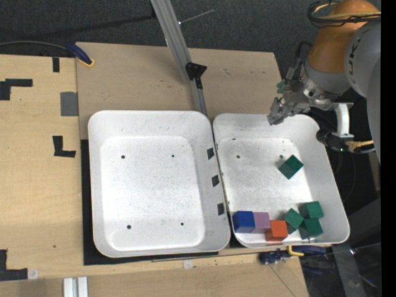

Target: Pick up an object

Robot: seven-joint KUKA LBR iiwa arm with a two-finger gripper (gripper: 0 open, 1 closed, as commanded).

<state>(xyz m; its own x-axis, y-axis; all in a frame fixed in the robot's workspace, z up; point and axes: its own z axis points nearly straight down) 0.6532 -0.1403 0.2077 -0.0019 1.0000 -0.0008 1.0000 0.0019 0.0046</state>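
Two shallow white plastic bins looked smooth and faintly glossy; the pale wooden bench top was matt.

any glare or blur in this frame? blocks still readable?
Camera view: the left bin has a bright washed-out patch on its floor; the right bin is evenly lit; blocks read sharply, such as the lone green block; the hand is small and soft, detail unclear.
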